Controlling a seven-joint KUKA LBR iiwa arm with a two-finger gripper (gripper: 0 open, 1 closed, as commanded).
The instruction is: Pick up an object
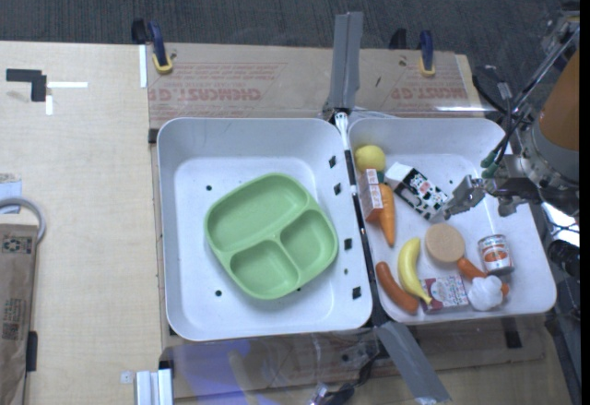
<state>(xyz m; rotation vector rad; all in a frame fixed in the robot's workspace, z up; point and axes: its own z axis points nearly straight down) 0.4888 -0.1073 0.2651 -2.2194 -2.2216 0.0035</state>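
Two white bins (175, 209) smooth glossy plastic, green divided plate (270, 235) matt plastic, tabletop (74, 172) pale matt wood grain, cardboard sheet (277, 80) brown rough paper, small can (495, 255) shiny metal rim with paper label, banana (409, 268) smooth plastic, gripper (466, 196) grey metal

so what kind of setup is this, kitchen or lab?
Most likely a robotics lab bench, not a kitchen: two white bins on a clamped cardboard sheet, toy food such as a banana and a green divided plate, with the gripper reaching in.
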